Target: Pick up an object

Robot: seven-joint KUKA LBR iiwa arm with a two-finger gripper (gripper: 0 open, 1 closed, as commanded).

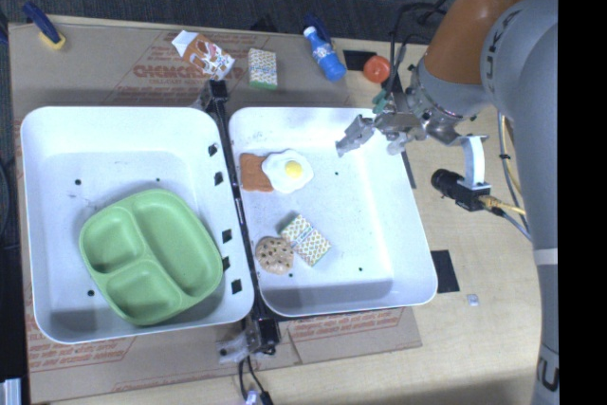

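Nearest the camera, the green divided plate (pixel 147 256) lies in the left bin (pixel 43 138). Right bin (pixel 403 242) holds a fried egg (pixel 287 171) overlapping a toast slice (pixel 252 173), with a cookie (pixel 273 254) and a patterned packet (pixel 305 239) touching nearer the front. The gripper (pixel 365 133) hangs above the bin's far right corner, well apart from all four; whether its fingers are parted, I cannot tell. Judgement: approach stage, nothing held. Next move calls for travel leftward over a chosen item, then descent.
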